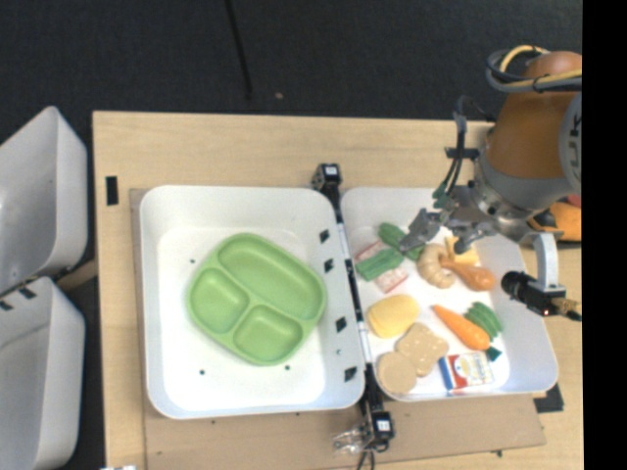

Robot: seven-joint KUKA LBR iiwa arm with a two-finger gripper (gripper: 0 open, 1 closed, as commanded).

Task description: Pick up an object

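- Bench (118, 155): carries 2 white bins side by side.
- Left bin (167, 360): holds 1 green plate (257, 299) with 3 wells, lying flat and slightly turned.
- Right bin (524, 355): holds the candidate objects, all small toy foods. A green pod (395, 234) and a green block (377, 262) lie near the divider; a croissant (435, 266) sits mid-bin beside an orange piece (473, 277); below them lie a yellow lemon (392, 315), 2 biscuits (409, 358), a carrot (460, 327) and a small carton (463, 371).
- Handling, as judged: the toys look light, rigid and smooth, so a rounded one may slip or roll out of a pinch. The croissant seems best taken across its narrow middle; the carrot across its shaft.
- Hand (447, 225): low over the upper part of the right bin, just above the croissant and close to the pod. Its 2 fingers appear spread moderately, with nothing visibly between them; contact with the toys cannot be judged.
- Arm (524, 155): reaches in from the right.
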